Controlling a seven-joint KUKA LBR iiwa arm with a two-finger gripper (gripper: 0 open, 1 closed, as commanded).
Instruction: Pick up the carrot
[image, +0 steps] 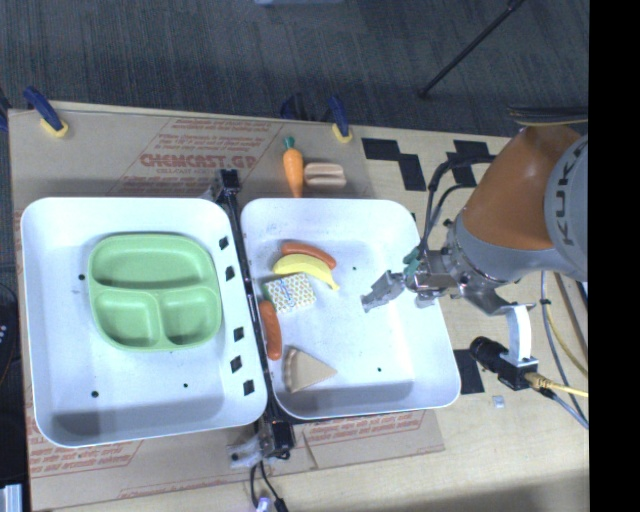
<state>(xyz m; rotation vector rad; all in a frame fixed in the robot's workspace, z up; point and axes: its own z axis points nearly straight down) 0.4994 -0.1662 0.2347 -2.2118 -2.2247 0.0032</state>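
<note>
The carrot (292, 167) lies on the bench (420, 160), outside the 2 bins. The fingers (381, 291) hang over the right bin (400, 360), holding nothing; I cannot tell how open.

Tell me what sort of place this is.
Probably a robotics lab test bench: two white bins clamped on cardboard, toy food such as a carrot and banana, and an industrial arm reaching in.

Carrot (292, 171) outside the right bin (400, 395), beyond its far edge; gripper (381, 292) over the bin's right half.
</note>
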